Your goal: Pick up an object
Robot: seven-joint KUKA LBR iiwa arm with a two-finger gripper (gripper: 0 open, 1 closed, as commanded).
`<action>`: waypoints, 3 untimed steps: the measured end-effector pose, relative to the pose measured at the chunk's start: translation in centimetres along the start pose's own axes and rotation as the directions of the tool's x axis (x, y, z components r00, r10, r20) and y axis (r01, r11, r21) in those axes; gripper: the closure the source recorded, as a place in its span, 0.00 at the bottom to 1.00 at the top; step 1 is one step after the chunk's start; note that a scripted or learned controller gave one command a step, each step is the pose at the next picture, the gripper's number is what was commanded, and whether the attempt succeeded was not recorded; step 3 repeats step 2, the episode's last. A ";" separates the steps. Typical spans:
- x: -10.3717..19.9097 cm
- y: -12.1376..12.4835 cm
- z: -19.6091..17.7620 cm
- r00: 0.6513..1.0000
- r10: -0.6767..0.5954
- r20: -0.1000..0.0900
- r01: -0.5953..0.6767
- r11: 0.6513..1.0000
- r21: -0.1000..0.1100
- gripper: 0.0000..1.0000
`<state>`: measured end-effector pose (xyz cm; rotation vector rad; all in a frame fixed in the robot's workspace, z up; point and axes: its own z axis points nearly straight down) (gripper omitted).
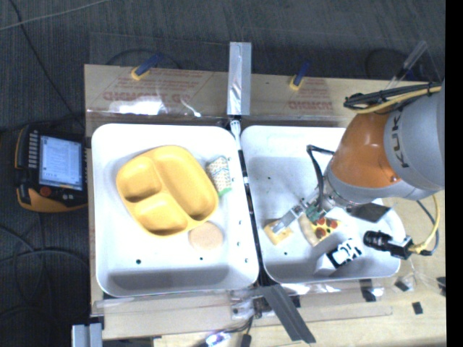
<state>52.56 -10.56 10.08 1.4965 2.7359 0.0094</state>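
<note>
My gripper [302, 213] hangs low over the middle of the right bin [289, 157], below the arm's orange band [362, 161]. Its tip is right beside a small yellow-tan block [278, 230] on the bin floor; I cannot tell whether it touches the block. Just right of the gripper lies a clear packet with red and orange pieces [323, 227]. A black-and-white object [344, 254] lies near the bin's front edge. The arm hides part of the bin's right side.
The left bin [108, 259] holds a yellow divided plate [166, 189], a round tan disc [206, 236] in front of it, and a small patterned packet [219, 173] by the divider. A handheld screen [54, 166] lies off the bench at left.
</note>
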 end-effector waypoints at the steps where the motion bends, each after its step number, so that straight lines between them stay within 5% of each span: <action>1: -3.4 -2.2 -5.1 0.993 -0.113 -0.018 0.113 0.993 0.015 0.00; 2: -3.3 -1.9 1.1 0.987 0.161 -0.011 -0.161 0.987 0.011 0.00; 3: -3.3 -1.9 1.1 0.987 0.161 -0.011 -0.161 0.987 0.011 0.00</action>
